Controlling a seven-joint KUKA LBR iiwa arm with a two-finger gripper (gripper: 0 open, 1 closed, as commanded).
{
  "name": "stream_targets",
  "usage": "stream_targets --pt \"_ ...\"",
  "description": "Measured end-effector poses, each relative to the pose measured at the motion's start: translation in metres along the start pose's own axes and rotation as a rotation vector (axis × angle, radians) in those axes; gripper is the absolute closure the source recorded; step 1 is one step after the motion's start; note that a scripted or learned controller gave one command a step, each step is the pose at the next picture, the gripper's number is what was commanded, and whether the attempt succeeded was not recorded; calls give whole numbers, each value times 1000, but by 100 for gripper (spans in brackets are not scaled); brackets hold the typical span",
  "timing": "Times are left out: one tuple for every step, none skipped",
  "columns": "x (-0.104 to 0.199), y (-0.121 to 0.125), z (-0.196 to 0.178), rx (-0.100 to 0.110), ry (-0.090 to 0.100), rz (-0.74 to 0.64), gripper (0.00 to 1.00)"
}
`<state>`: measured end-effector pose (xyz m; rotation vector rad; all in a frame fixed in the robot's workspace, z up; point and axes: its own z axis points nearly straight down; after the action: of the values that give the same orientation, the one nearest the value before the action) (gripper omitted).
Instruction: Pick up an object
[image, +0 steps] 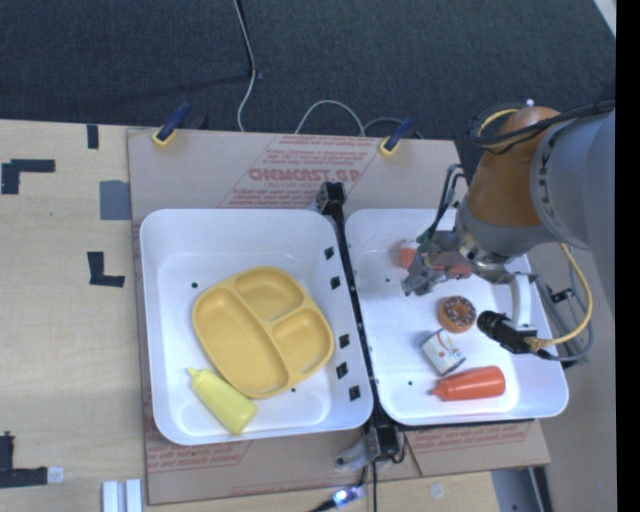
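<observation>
The gripper (425, 272) is down in the upper part of the right bin (385, 300), centre-right of the frame, and whether it is parted or closed I cannot tell from here, so no pick looks made yet. Nothing shows lifted: a small orange-red piece (406, 256) lies just beside it to the upper left, the round brown disc (458, 313) sits near it to the lower right, and the white cube (441, 351) and orange bottle (468, 384) wait lower still.
</observation>
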<state>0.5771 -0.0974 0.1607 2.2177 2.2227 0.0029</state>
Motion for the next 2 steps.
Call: stream_targets --pt "-2 6 -44 -1 -1 1 100" --pt "-2 7 -68 1 0 1 100"
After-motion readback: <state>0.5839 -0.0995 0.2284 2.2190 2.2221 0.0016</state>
